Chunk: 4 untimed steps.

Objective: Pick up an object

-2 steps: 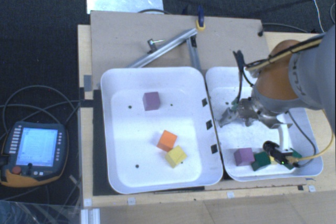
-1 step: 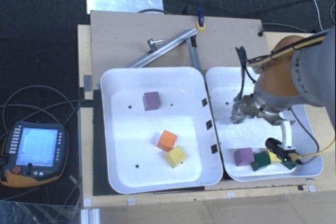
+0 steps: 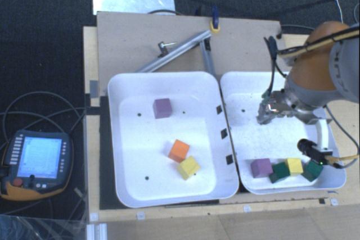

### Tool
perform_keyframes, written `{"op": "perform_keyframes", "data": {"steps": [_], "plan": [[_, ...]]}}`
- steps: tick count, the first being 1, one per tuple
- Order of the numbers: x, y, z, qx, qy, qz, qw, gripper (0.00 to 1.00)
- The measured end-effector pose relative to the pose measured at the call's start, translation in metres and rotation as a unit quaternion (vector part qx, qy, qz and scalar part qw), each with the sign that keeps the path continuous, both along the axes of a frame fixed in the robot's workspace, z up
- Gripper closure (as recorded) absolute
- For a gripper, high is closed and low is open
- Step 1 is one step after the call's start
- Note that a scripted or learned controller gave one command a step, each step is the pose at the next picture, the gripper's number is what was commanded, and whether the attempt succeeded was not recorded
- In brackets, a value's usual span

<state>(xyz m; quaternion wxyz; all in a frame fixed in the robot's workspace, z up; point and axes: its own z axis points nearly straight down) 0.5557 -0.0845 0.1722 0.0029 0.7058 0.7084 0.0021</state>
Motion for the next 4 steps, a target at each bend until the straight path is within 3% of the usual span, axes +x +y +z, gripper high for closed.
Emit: {"op": "perform_keyframes", "data": {"steps": [1, 2, 4], "plan": [[0.004, 0.000, 0.065, -0.0001, -0.001, 0.001, 1.0000, 1.00], [0.004, 0.000, 0.070, 0.0005, 0.002, 0.000, 1.0000, 1.00], [0.002, 0.111, 0.060, 0.0016, 0.003, 0.003, 1.0000, 1.00]]}}
